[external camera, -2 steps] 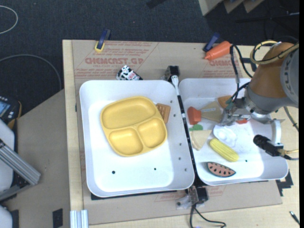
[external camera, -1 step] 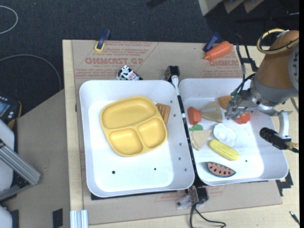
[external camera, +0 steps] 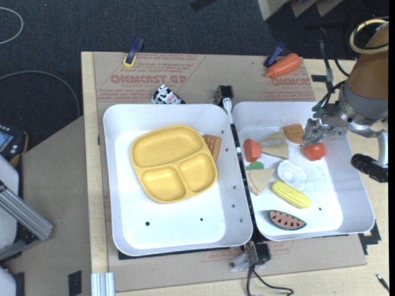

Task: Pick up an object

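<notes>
1. We take the right bin (external camera: 345, 221) as our landmark; the gripper (external camera: 313, 139) hangs over its far right part, carried by the grey arm (external camera: 369, 88) with its orange band.
2. A red toy tomato (external camera: 315, 152) sits directly beneath the gripper, touching or nearly touching it; we cannot tell whether the gripper is released or clenched, nor whether the tomato is between its tips.
3. Within the right bin we also see a brown bread-like piece (external camera: 294, 132) just beside the gripper, a corn cob (external camera: 291, 195) near the middle, a watermelon slice (external camera: 287, 219) at the near edge, and a red-and-green piece (external camera: 252, 151) along the bin's left wall.
4. The left bin (external camera: 123, 227), touching the right bin's left side, holds a yellow divided plate (external camera: 173, 163).
5. Beyond the right bin's far edge, an orange clamp (external camera: 283, 65) lies on the bench (external camera: 99, 79).
</notes>
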Motion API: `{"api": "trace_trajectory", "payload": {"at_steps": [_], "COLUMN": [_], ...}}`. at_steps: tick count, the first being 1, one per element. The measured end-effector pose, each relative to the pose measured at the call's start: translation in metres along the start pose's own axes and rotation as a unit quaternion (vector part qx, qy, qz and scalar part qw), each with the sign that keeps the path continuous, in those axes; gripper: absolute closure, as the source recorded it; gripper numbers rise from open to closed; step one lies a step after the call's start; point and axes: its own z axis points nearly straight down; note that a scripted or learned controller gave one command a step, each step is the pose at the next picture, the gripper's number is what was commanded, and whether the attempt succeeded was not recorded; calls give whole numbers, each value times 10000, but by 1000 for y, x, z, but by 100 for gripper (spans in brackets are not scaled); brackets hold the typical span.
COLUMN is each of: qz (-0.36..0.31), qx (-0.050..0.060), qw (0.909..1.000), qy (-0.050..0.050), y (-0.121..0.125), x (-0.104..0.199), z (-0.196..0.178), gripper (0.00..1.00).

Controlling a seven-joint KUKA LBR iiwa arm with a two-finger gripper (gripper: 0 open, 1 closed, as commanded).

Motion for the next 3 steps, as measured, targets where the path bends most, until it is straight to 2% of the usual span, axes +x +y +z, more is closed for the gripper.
{"api": "trace_trajectory", "payload": {"at_steps": [1,3], "qz": [-2,-21], "qx": [0,55], "qw": [10000,10000], "qy": [1,27], "y": [2,-52], "x": [0,103], "z": [-41,-50], "gripper": [100,100]}}
